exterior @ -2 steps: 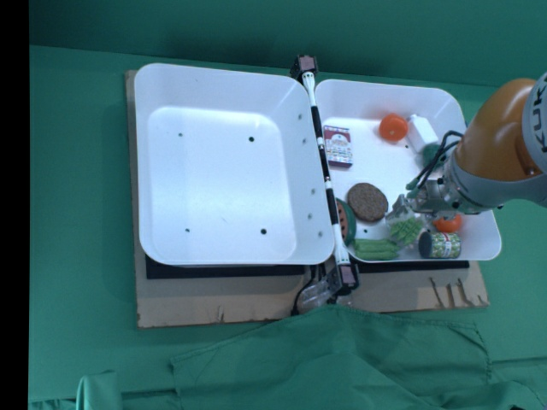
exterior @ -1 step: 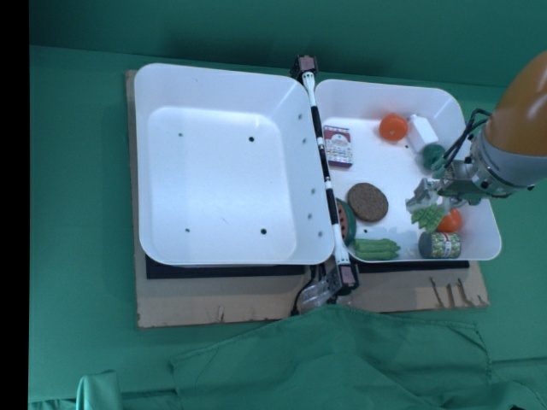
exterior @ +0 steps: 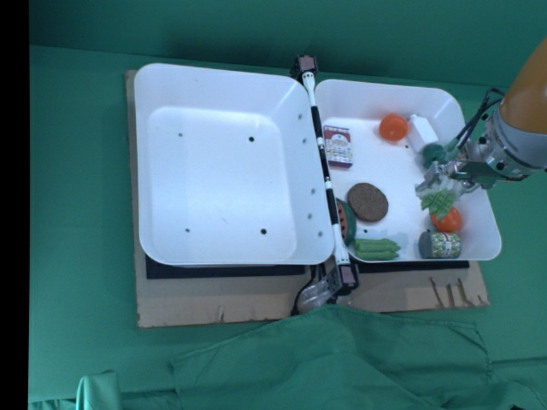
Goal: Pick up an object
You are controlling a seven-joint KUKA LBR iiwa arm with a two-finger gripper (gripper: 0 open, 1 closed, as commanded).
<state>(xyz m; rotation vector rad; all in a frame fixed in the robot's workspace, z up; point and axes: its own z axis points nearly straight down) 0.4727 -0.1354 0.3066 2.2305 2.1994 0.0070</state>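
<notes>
While the green cloth [exterior: 342, 361] is bunching up nearest the camera, the 2 bins are sitting on the surface [exterior: 77, 186]. In the right bin [exterior: 479, 246]: can [exterior: 440, 245], green pods [exterior: 377, 248], brown disc [exterior: 367, 202], red box [exterior: 338, 145], orange ball [exterior: 393, 127]. The claw [exterior: 438, 188] is hovering over a leafy green item [exterior: 438, 202] w/ orange piece [exterior: 446, 220] beside it; can't tell if fingers are apart or clamped.

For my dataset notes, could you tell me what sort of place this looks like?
Probably a robot lab's grasping bench: two white bins on green cloth, toy food such as an orange, and an arm reaching in.
</notes>
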